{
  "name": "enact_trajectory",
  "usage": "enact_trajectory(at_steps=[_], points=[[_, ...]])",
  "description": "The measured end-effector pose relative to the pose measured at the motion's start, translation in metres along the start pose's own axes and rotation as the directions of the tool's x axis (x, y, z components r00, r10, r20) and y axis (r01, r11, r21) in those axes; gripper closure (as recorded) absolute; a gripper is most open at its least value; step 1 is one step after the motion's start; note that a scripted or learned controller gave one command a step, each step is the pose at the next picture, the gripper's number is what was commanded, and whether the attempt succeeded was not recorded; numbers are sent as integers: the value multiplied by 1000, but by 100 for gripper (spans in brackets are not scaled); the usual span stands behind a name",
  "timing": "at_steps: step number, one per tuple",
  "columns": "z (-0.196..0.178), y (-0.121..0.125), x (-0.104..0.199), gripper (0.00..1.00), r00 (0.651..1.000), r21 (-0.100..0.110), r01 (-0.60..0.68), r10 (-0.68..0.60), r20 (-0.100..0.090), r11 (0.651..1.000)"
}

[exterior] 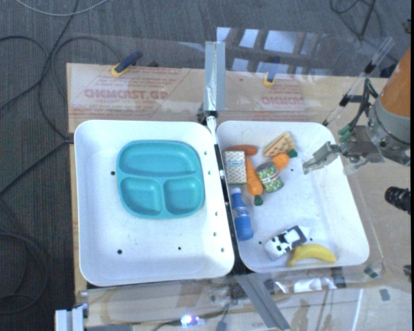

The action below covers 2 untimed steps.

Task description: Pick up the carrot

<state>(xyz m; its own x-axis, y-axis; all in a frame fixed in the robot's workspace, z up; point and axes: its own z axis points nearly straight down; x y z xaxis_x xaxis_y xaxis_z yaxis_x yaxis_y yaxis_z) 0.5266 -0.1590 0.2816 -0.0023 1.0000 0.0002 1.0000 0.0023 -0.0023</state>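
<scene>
The carrot [253,178] lies in the right bin [345,219], wedged between a small carton [234,165] and a green can [270,177]. The hand [316,158] hovers near the bin's right side, empty; finger spacing cannot be determined.

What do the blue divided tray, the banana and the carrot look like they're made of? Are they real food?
The blue tray looks like matte moulded plastic, evenly coloured. The banana and the carrot seem toy plastic: flat, uniform colour, smooth skin. Likely not real.
</scene>
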Motion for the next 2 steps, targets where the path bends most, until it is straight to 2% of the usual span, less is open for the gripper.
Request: enact_trajectory(at_steps=[1,2], points=[[64,38,60,0,989,0,148,-148,0,989],[185,45,51,0,981,-3,196,-196,1,981]])
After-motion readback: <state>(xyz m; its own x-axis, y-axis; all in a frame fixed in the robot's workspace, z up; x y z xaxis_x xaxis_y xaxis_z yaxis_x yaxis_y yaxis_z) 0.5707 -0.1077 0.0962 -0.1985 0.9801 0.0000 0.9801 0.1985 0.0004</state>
